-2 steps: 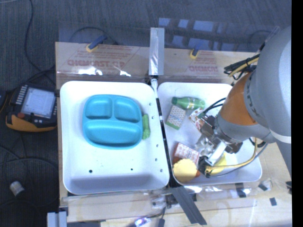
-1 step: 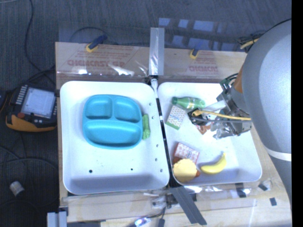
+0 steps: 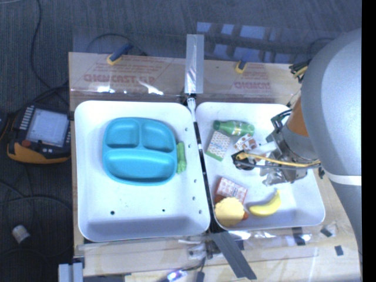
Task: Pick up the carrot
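Observation:
My gripper (image 3: 264,164) hangs low over the middle of the right bin (image 3: 305,219), with the grey arm (image 3: 338,98) and its orange band reaching in from the right. A yellow cable runs across the gripper's dark parts. Just below it lies a yellow banana (image 3: 265,205). An orange-yellow rounded fruit (image 3: 230,211) sits at the bin's front left corner. A green bottle (image 3: 233,127) lies at the back, left of the gripper. The arm hides the right side of this bin.
A green-white packet (image 3: 217,145), a small printed packet (image 3: 245,142) and a red packet (image 3: 230,188) lie in the right bin. The left bin (image 3: 135,216) holds a blue divided plate (image 3: 140,150) with a green pod (image 3: 181,156) at its right edge.

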Tool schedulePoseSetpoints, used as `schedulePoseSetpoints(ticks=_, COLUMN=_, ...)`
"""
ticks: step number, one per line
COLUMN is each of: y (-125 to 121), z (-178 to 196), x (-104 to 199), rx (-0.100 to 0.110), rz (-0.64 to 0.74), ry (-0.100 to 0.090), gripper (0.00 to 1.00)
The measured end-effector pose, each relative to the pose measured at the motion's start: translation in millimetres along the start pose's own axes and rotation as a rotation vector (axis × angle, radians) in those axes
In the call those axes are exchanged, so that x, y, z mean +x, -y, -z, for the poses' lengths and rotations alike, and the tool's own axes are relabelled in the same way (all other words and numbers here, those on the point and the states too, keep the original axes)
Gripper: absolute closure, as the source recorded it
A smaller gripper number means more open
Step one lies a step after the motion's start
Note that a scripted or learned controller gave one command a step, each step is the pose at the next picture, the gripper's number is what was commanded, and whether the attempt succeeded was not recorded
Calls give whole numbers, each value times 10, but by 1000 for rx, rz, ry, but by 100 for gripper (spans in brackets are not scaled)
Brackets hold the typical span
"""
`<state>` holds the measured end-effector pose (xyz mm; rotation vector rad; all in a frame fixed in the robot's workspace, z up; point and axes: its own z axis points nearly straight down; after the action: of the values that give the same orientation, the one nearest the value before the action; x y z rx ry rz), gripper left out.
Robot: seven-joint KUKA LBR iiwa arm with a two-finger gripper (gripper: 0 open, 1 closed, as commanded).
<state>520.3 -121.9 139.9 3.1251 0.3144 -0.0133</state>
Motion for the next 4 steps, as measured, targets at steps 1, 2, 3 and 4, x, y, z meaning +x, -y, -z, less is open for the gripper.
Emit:
schedulePoseSetpoints(ticks=1, y=3, z=2, x=3, rx=0, rz=0, ry=-1, gripper=0)
schedulePoseSetpoints(ticks=2, y=-798, z=1210, x=311, rx=-2, rz=30, ry=-3, gripper=0)
schedulePoseSetpoints(ticks=3, y=-548, z=1701, x=-60, rx=-1, rz=0, ry=-3, gripper=0)
schedulePoseSetpoints(ticks=4, y=39, z=-244, x=-260, rx=4, rz=370, ry=-1, gripper=0)
